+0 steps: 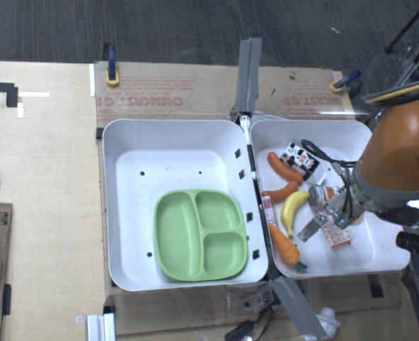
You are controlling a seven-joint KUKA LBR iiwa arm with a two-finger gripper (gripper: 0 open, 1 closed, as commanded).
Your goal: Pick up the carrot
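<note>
1. Claw [316, 222] sits low in the right bin [366, 258], in its middle part, reached in from the right on the grey arm [398, 155] with the orange band.
2. Claw state: cannot tell; the tip is a blur of grey metal, with nothing seen clamped in it.
3. Banana [292, 209] lies just left of the claw, yellow, running from far right to near left, close to or touching the metal tip.
4. Small packet [337, 236] with red print lies just right of and nearer than the claw, flat on the bin floor.
5. Carrot [284, 245] lies near and left of the claw, apart from it, along the left wall of the right bin; its green end points toward the near right.
6. Two orange-red sausage-shaped pieces [282, 165] lie farther back, one left of the banana's far end, one beyond it.
7. Black-and-white item [300, 156] rests at the far side of the right bin, beside the far sausage piece.
8. Left bin [124, 190] holds a green divided plate [201, 234], three compartments, set toward the near right.
</note>
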